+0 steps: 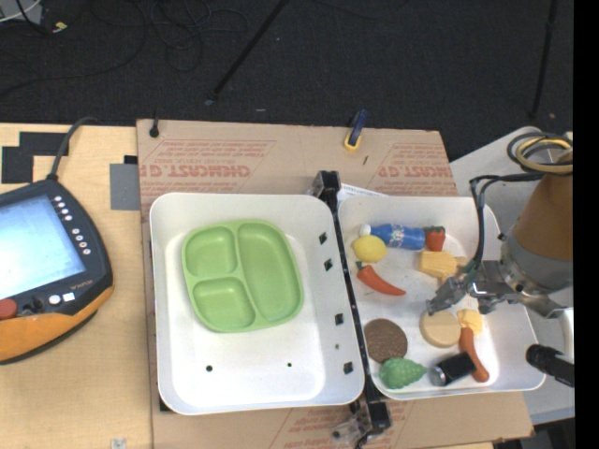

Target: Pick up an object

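The right bin (487,215) holds several toy foods: a yellow lemon (369,248), a blue bottle (399,237), a red piece (434,239), a yellow cheese block (436,265), a red chili (382,282), a brown cookie (385,339), a tan disc (439,330), a green leafy piece (402,373), a black cylinder (454,369) and an orange sausage (475,355). My gripper (451,295) hangs low over the bin, just above the tan disc and right below the cheese block. Nothing can be seen held in it.
The left bin (178,363) carries a green divided plate (241,276). A black divider (342,288) runs between the bins. A teach pendant (47,260) lies at far left. A blue and yellow clamp (355,131) sits on the cardboard behind.
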Available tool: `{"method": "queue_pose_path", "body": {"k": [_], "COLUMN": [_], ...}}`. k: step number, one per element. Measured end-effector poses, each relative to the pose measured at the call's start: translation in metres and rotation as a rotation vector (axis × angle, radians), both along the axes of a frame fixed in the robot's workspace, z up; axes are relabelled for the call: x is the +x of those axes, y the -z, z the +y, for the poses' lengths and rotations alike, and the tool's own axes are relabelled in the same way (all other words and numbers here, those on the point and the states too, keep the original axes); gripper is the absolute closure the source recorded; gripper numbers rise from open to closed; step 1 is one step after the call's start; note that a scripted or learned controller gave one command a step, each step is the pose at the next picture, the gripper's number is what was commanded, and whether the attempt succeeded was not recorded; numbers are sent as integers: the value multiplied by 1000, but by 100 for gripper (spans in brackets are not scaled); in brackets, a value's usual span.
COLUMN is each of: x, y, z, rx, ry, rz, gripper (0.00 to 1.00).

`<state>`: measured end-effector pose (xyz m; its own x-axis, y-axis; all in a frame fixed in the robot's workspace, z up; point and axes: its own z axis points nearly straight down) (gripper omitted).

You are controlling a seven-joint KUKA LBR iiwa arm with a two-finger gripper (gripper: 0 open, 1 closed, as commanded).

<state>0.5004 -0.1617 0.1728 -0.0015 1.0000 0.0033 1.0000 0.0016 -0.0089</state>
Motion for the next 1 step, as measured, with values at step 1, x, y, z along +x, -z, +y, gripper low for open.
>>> {"method": "queue_pose_path", "body": {"k": [1], "x": [1], "y": [59], "z": [12], "rx": [1], "ry": [1], "rz": [1], "gripper": [0]}}
